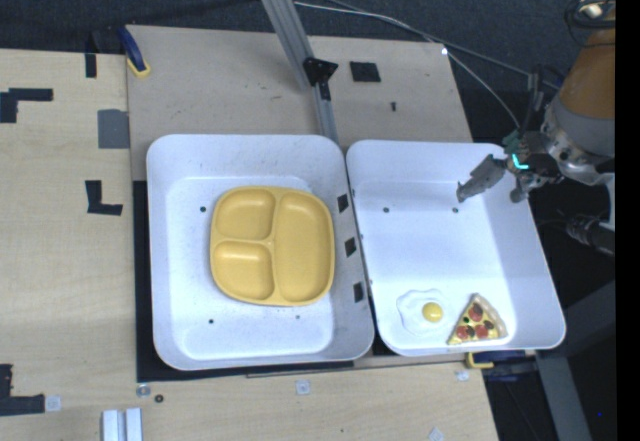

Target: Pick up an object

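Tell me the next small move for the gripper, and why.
Probably bring the gripper toward the near right corner of the right bin and then down. It hangs over the bin's far right edge, holding nothing, while the toy fried egg and toy pizza slice lie side by side in that corner. The yellow divided plate sits in the left bin.

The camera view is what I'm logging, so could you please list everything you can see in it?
bins: 2, white, side by side on the bench
divided plate: 1, yellow, in the left bin
fried egg: 1, white with yellow yolk, right bin's near edge
pizza slice: 1, red and yellow, right bin's near corner, beside the egg
arm: 1, grey with orange band, at right
gripper: 1, dark, over the right bin's far right edge
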`<state>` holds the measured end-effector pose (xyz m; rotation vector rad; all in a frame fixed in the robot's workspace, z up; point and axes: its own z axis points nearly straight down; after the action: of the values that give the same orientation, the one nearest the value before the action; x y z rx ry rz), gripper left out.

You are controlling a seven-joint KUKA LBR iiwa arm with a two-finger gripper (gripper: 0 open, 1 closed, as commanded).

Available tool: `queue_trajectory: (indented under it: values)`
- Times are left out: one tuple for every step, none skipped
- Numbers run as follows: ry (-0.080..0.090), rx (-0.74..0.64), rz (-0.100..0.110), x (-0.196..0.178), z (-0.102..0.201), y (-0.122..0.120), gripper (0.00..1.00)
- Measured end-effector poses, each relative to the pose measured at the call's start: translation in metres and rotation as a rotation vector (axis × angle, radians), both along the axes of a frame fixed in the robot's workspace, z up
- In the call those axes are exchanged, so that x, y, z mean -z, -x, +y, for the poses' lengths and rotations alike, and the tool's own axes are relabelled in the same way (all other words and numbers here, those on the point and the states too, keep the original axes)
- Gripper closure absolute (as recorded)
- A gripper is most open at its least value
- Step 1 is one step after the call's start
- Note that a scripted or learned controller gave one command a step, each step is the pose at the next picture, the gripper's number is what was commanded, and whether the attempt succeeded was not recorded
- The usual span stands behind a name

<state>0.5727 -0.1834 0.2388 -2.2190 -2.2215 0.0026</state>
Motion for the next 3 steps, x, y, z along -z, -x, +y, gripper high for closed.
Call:
queue_trajectory:
  values:
    - [0.000, 0.000, -0.001, 0.000, 0.000, 0.000, 0.00]
    - [0.000, 0.001, 0.002, 0.047, 0.008, 0.001, 0.00]
    - [0.000, 0.001, 0.004, 0.108, 0.002, -0.002, 0.00]
